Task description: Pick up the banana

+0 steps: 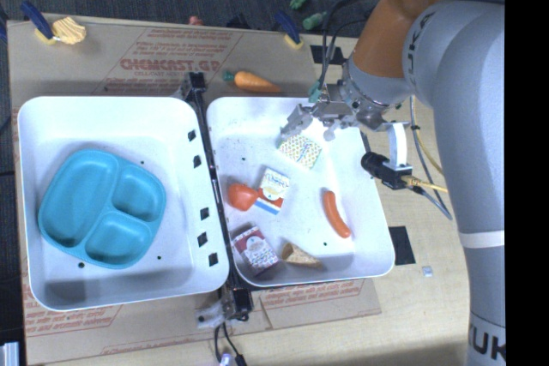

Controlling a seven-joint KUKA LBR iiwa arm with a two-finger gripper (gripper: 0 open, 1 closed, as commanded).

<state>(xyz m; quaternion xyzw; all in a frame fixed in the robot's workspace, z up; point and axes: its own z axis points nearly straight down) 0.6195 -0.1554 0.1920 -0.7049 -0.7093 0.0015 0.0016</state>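
Note:
My gripper hangs over the back part of the right bin, open, with nothing between its fingers. Just below it lies a yellow-and-white patterned packet. A small yellow lumpy thing lies on the cardboard outside the bins at the far left corner, beside a blue clamp; I cannot tell whether it is the banana.
The right bin also holds a small milk carton, a red-orange toy, a sausage, a red box and a bread slice. A carrot lies behind the bins. A blue divided tray sits in the left bin.

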